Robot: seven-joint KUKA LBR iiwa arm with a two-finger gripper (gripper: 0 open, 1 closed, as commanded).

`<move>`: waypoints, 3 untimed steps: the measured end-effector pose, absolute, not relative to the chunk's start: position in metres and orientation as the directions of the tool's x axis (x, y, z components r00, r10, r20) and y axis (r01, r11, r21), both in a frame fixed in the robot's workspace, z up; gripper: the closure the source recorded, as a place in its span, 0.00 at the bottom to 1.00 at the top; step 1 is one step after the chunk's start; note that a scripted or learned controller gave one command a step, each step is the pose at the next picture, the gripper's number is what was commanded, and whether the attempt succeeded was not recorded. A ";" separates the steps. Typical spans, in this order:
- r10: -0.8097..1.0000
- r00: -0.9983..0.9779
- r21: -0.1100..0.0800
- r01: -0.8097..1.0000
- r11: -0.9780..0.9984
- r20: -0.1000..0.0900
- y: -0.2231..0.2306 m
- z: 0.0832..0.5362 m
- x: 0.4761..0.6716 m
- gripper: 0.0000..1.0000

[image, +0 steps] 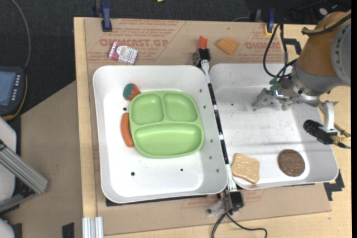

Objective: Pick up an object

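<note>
Approach step: tool (266, 98) hangs open and empty; next, descend onto the brown disc (292, 163) just below-right of it.

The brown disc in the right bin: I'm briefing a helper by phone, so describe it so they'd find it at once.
Look in the right-hand white bin, along its near edge. The brown disc lies flat there, right of a pale bread slice. It is round and dark brown; the bread is squarish and tan.
</note>
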State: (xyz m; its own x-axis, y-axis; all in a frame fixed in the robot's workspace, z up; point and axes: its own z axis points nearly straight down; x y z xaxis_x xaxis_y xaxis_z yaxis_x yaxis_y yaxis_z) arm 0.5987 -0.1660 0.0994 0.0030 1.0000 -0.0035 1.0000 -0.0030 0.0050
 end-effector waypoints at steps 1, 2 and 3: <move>1.000 0.000 -0.002 1.000 0.000 0.011 -0.221 0.086 0.641 0.00; 1.000 -0.002 0.009 1.000 0.002 -0.003 -0.196 0.224 0.605 0.00; 1.000 0.003 -0.005 1.000 -0.003 0.001 -0.225 0.129 0.572 0.00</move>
State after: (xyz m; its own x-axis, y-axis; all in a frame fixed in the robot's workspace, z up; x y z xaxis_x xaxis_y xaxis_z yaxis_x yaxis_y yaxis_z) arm 0.5716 -0.2250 0.1286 0.0031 1.0000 0.0013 1.0000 -0.0031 -0.0054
